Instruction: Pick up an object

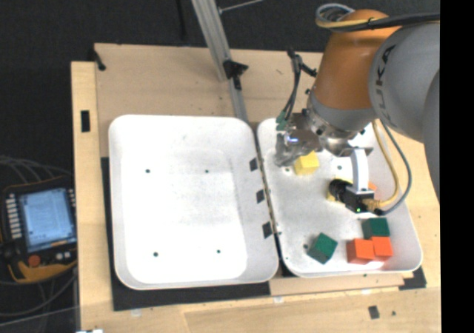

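Yellow block [306, 164], edges slightly askew

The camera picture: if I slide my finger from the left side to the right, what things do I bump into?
Tablet with the screen → left white bin → yellow block → dark green block → orange block

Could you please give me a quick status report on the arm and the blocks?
Tool low in right bin, beside yellow block. Nothing seen gripped. Green block and orange block lie loose near front edge.
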Motion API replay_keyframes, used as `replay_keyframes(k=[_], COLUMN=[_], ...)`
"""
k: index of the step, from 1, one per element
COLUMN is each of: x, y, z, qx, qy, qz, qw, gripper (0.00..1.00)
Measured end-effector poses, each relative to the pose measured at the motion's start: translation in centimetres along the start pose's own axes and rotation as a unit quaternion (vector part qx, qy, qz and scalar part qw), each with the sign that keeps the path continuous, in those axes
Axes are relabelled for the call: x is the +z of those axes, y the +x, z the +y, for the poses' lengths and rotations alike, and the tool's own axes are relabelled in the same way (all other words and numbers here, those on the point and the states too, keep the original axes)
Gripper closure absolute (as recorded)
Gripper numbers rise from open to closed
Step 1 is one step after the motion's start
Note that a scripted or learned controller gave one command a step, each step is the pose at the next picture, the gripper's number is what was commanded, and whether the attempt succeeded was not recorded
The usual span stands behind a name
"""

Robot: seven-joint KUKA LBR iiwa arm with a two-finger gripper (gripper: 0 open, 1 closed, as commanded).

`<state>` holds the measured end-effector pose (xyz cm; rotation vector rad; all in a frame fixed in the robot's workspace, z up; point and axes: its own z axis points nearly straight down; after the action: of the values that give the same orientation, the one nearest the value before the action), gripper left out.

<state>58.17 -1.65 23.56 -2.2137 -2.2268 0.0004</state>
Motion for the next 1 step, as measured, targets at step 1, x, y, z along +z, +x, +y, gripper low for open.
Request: replay_keyframes(k=[1], x=[0.66], y=[3.97], z=[-2.91], qx=[0.0], qy=[0.0], qz=[0.0], qw=[1.0], gripper=[1.0])
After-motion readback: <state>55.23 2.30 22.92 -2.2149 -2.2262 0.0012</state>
